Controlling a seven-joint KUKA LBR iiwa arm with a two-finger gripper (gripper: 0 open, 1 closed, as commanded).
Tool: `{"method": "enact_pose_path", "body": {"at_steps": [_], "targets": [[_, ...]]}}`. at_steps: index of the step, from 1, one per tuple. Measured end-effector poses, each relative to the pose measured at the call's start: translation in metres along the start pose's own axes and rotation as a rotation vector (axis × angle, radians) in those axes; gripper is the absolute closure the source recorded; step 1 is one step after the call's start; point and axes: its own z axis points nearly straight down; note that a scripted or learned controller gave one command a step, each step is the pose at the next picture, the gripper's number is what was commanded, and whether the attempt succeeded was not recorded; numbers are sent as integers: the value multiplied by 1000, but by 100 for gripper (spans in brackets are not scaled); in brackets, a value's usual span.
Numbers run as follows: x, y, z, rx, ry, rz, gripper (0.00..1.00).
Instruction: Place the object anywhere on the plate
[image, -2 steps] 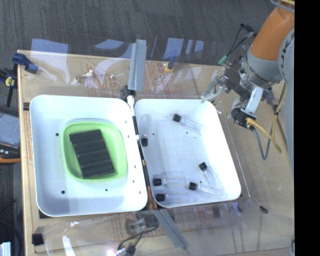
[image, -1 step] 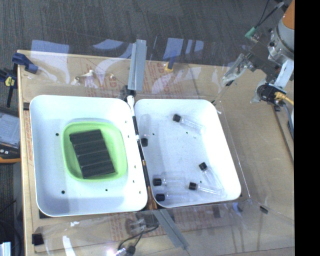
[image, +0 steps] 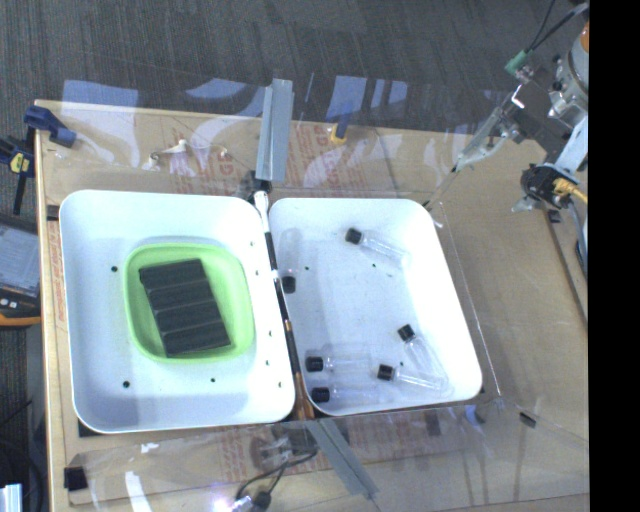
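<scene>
Camera view from above shows the gripper (image: 470, 155) at the far right, over the bare bench beyond the far right corner of the right bin (image: 458, 300) and outside its rim. It points down and to the left toward that corner. Whether it is released or clenched cannot be told at this size, and nothing can be seen held in it.

Closest to it, inside the right bin, a clear tube with a black cap (image: 372, 244) lies flat in the far half, well apart from the gripper. Further off toward the near right lie a second capped tube (image: 412, 342) and a third capped tube (image: 405, 376), close together. Two more capped tubes (image: 330, 362) lie at the near left corner. A small black piece (image: 288, 284) sits against the bin's left wall.

Left of that, the left bin (image: 75, 300) holds the green plate (image: 133, 300) at its middle. A black ribbed slab (image: 185, 308) lies on the plate, slightly skewed.
</scene>
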Motion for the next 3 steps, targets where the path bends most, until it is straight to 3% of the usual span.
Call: {"method": "enact_pose_path", "body": {"at_steps": [3], "targets": [[-32,-20,-1,9,-6,398,0]]}}
